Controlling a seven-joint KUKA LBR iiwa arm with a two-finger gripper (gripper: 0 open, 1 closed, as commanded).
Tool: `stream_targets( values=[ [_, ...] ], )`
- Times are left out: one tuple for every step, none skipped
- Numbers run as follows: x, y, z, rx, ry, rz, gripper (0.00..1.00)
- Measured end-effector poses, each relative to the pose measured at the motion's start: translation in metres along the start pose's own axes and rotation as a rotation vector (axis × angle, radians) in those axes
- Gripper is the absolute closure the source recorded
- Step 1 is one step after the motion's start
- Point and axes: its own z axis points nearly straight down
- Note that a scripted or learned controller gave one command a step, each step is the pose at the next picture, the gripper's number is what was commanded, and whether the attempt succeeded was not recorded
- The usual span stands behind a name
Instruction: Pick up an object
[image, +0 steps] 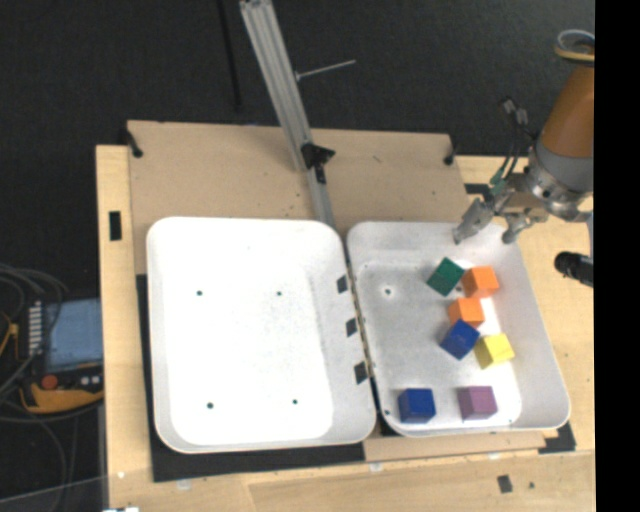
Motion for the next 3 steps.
stream_targets(
  values=[
    [0.000,0.000,0.000,0.001,-0.001,-0.003,0.00],
    [0.000,-0.004,0.041,0.002,-0.001,0.000,0.00],
    [0.000,0.001,0.082,-0.001,-0.002,-0.007,0.00]
  ],
)
